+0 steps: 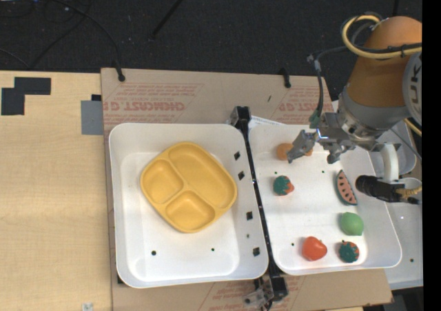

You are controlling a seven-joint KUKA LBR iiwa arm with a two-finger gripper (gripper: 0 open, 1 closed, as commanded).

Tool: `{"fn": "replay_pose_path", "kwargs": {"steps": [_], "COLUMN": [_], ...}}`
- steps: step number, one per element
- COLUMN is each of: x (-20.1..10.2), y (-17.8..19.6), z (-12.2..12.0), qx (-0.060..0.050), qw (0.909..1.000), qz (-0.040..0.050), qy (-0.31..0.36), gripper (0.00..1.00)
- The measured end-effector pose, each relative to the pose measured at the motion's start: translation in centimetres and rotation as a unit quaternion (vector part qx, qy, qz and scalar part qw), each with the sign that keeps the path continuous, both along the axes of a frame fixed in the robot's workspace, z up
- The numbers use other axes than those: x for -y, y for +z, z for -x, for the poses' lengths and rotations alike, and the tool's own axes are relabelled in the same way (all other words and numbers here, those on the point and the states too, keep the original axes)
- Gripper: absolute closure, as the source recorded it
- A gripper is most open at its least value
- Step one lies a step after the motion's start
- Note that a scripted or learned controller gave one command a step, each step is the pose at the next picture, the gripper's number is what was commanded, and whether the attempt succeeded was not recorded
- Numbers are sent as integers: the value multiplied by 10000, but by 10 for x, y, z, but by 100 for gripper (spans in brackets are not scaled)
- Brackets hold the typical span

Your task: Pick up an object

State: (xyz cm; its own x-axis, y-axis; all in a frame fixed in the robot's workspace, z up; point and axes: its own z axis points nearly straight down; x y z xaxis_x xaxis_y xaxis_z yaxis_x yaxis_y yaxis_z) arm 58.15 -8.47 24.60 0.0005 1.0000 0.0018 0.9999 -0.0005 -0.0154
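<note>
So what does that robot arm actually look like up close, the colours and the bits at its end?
The arm is grey metal with a broad orange band above the wrist. A yellow cable loops beside the band, and a thin dark wire runs down its side. At its end sits a dark grey two-finger gripper.

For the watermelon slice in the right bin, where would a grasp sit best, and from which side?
Probably from straight above, closing across the narrow width of the watermelon slice at its middle. It lies flat near the right bin's right wall as a long, thin curved wedge, so its short axis suits the fingers, with the green fruit lying apart below it.
</note>
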Motion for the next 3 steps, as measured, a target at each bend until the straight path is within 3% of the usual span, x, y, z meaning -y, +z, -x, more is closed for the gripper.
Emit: {"fn": "replay_pose_path", "kwargs": {"steps": [1, 3], "x": [0, 2], "y": [6, -103], "z": [-2, -15], "qx": [56, 35], "qw": [10000, 10000], "qz": [5, 6], "qy": [7, 1], "gripper": [0, 0]}}
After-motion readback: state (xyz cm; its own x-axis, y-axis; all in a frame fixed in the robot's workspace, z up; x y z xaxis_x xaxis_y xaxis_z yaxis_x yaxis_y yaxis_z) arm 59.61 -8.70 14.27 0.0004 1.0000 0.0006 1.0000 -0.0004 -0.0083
